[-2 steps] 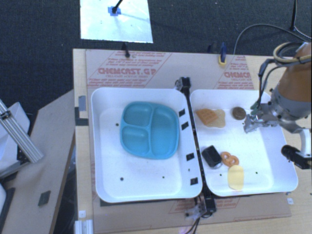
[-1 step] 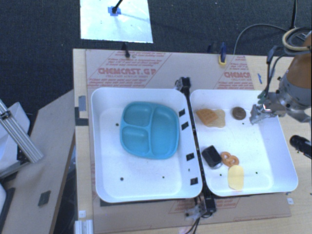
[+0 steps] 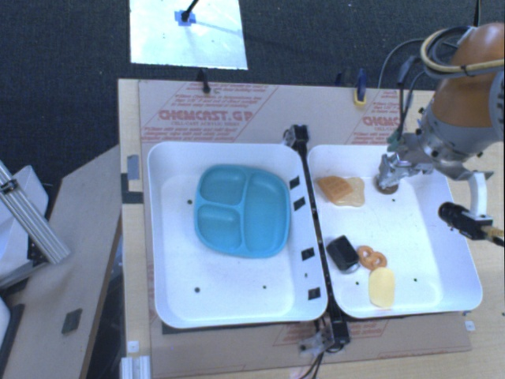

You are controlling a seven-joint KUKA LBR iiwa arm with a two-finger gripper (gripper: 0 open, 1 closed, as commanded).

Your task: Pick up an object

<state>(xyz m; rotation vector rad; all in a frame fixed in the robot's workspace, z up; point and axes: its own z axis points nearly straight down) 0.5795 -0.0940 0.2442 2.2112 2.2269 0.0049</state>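
1. Two white bins sit side by side on the bench: the left bin (image 3: pixel 170 290) and the right bin (image 3: pixel 442 275).
2. The left bin holds a blue divided plate (image 3: pixel 241 210), lying flat near its middle.
3. The right bin holds four small things. A tan waffle (image 3: pixel 341 189) lies near the bin's upper left corner. A black block (image 3: pixel 342 253) lies lower down, close to the divider between the bins. A pretzel (image 3: pixel 370 257) rests just beside the block, on its right. A pale yellow piece (image 3: pixel 382 287) lies just below the pretzel, near the front wall.
4. The arm (image 3: pixel 465 93) reaches in from the right, grey with its orange band high at the edge.
5. The gripper (image 3: pixel 387 181) is down in the right bin's upper part, just to the right of the waffle, tip near the floor.
6. From here I cannot tell how the gripper is set, and I see nothing held in it.
7. A black part (image 3: pixel 461 218) on a white bracket juts from the arm over the bin's right side.
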